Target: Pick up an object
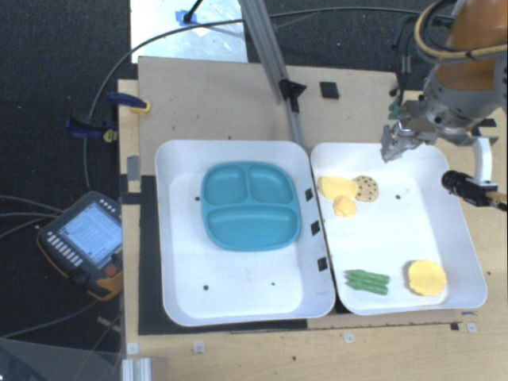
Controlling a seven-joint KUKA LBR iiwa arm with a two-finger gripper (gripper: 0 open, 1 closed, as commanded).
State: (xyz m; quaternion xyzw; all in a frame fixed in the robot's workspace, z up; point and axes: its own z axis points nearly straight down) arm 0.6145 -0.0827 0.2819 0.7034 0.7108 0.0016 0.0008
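Observation:
My gripper (393,148) hangs over the far edge of the right bin (452,213), with nothing visible between its tips. Below and to its left lie a yellow piece (336,186), a speckled cookie (366,187) touching it, and a smaller yellow piece (344,206). Green beans (367,281) and a round yellow disc (426,277) rest near the bin's front edge. The arm's orange band (476,22) sits above the wrist at the upper right.
The left bin (182,276) holds a blue divided plate (250,205). A metal pole (266,38) slants down to the bench between the bins. A black fitting (468,185) juts over the right bin's right rim. A teach pendant (83,240) lies left of the bench.

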